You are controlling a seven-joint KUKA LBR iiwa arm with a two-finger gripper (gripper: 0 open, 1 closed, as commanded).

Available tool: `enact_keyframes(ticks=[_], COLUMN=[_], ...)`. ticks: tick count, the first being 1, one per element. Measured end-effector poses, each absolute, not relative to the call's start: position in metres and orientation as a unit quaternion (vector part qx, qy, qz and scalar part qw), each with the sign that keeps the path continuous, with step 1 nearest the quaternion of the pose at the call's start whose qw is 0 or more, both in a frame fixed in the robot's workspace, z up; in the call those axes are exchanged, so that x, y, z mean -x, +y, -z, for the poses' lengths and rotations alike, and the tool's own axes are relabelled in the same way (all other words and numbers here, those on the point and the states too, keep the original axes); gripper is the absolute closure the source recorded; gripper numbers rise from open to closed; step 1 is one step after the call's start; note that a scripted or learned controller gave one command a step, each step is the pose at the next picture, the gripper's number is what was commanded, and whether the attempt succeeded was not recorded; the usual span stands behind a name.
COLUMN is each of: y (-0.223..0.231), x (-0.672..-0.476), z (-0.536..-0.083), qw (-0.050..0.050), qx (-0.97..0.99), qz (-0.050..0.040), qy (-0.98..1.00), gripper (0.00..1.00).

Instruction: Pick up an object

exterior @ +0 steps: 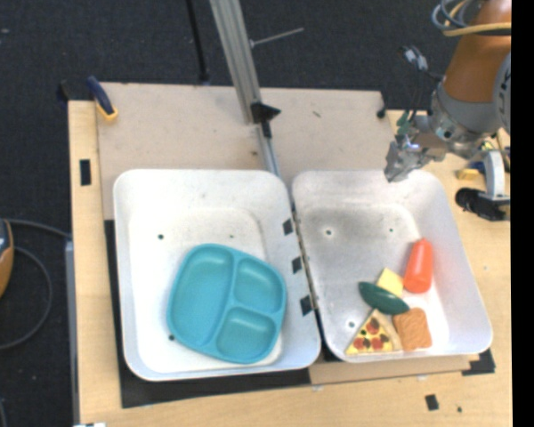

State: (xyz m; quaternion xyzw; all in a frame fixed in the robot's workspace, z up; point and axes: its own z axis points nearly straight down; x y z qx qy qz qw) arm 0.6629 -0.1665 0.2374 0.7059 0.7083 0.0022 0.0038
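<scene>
**Toy food clustered in the right bin, gripper above its far edge**

Toy food pieces lie together in the near right corner of the right bin [338,205]: an orange carrot-like piece [418,266] lies nearly upright in the view, farthest from the camera; a yellow wedge [390,282] sits just beside its lower left; a dark green pod-shaped piece [384,298] lies across the wedge's near side, touching it; a brown textured slab [414,328] rests nearer the front wall, and a pizza slice [372,337] with dotted topping lies just to its left against the front rim; the rest of that bin's floor is bare, white and scuffed grey. The gripper [399,169] hangs over the bin's far right edge, well apart from the pile, with nothing seen between its fingers; whether they are spread or closed cannot be told from here. The grey arm [474,69] with its orange band reaches in from the right.

The left bin [138,203] holds a teal divided plate [227,302] with three compartments, lying toward its near side. Both bins rest on a pale wooden bench [178,118]; an aluminium post [236,47] rises from its far side; a blue and yellow clamp [101,98] sits at the far left corner; dark carpet [36,25] with cables surrounds the bench.
</scene>
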Motion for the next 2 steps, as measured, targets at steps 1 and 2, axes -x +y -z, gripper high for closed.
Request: enact_keyframes(ticks=[1,2], y=[-0.173,-0.132], x=[-0.671,-0.649], z=[-0.299,-0.301], qw=[0.004,0.001], qx=[-0.705,-0.705], qz=[-0.0020,-0.0003], qy=[0.709,0.709], gripper=[1.00,1.00])
